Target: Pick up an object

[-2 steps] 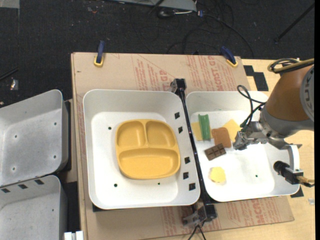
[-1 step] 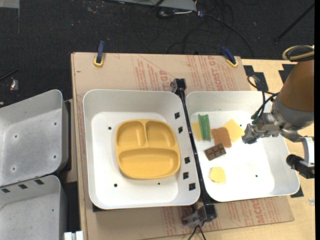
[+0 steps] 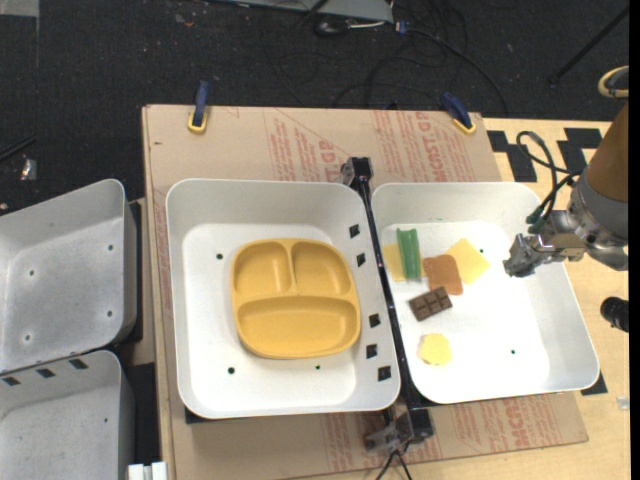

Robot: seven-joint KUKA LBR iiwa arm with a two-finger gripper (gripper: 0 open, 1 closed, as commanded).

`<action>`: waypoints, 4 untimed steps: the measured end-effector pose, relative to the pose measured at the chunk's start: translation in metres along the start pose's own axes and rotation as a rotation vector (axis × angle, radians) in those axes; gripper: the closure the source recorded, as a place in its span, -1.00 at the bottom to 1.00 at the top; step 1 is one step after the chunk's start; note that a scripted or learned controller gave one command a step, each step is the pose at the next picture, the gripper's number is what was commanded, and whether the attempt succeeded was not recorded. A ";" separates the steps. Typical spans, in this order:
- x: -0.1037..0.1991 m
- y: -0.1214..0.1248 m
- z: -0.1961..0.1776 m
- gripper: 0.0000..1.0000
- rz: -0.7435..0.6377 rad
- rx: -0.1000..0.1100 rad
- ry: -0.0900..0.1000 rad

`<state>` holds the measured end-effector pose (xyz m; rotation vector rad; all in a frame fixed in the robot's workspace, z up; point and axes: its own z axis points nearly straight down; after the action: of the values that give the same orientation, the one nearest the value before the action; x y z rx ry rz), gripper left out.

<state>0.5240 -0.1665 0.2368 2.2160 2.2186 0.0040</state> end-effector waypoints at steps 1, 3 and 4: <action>0.000 0.002 -0.047 1.00 -0.001 0.001 0.000; 0.106 0.035 -0.039 1.00 -0.007 0.004 0.003; 0.154 0.056 -0.039 1.00 -0.007 0.004 0.003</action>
<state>0.5792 -0.0122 0.2758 2.2111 2.2296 0.0028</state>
